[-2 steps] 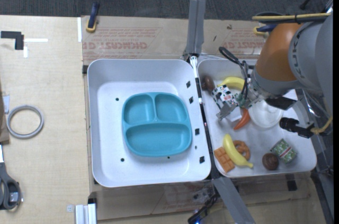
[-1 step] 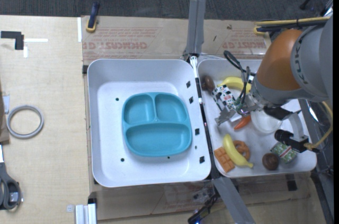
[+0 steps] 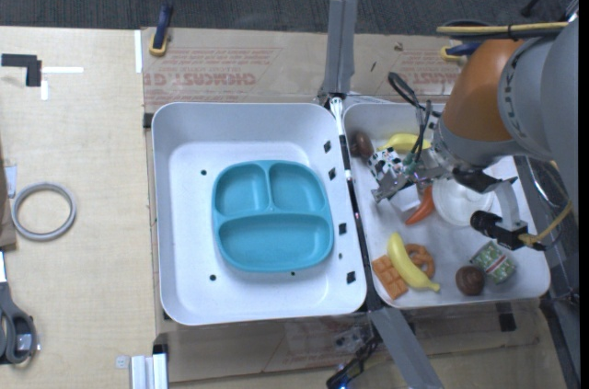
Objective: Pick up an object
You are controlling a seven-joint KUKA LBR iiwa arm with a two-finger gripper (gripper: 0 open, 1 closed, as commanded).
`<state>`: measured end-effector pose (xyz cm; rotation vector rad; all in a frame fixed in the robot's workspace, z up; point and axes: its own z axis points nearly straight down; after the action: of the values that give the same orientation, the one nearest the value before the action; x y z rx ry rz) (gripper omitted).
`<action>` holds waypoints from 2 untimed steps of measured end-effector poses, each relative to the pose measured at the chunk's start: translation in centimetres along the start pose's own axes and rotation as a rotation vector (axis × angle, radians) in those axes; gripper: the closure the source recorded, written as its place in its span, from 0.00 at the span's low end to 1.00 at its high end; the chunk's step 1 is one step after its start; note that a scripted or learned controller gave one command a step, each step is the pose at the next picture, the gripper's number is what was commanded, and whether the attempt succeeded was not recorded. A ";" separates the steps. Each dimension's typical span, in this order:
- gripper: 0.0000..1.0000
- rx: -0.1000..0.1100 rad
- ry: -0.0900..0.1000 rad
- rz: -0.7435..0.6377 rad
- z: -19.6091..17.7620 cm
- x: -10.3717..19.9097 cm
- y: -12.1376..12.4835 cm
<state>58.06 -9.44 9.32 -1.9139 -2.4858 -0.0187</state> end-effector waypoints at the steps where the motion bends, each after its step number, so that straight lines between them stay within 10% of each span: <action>1: 1.00 0.007 -0.011 0.011 -0.8 -0.9 -0.5; 2: 1.00 0.007 -0.015 0.444 -14.6 5.0 0.0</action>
<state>56.71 -4.76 23.97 -2.4178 -2.0064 0.0058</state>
